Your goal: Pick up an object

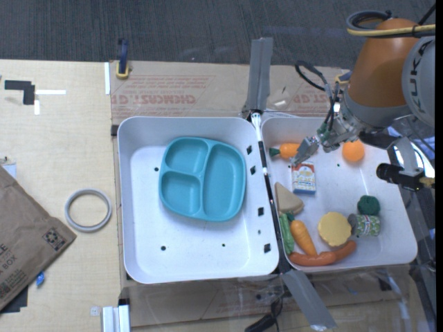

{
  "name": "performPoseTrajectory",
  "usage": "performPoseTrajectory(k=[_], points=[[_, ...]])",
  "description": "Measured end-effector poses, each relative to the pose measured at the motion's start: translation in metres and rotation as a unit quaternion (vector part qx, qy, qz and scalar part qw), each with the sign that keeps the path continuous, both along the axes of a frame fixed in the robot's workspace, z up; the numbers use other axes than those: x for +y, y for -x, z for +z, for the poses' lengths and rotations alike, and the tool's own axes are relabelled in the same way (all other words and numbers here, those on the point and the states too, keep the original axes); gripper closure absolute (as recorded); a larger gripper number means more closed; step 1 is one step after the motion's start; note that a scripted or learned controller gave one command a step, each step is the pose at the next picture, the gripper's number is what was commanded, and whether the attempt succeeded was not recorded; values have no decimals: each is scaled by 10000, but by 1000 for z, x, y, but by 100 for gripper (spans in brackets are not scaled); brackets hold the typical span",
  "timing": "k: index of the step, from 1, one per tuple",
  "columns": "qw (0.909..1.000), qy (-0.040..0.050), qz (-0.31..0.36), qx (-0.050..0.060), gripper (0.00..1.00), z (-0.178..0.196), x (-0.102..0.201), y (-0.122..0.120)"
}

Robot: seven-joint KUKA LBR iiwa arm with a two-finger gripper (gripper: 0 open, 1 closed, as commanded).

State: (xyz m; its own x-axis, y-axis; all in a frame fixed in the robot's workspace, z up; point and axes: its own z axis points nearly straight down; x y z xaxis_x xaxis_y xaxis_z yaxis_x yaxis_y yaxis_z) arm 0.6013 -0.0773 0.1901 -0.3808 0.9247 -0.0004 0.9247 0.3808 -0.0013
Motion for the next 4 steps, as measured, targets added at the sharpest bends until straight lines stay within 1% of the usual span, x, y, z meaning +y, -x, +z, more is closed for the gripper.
performPoseTrajectory(k=[1, 2, 3, 4], points=[[10000, -3, -45, 5, 0, -96, -26, -5], [10000, -4, -64, 2, 100, -88, -28, -5], [9947, 5, 1031, -45, 100, -94, -81, 11], [10000, 0, 61, 4, 100, -1, -24, -44]])
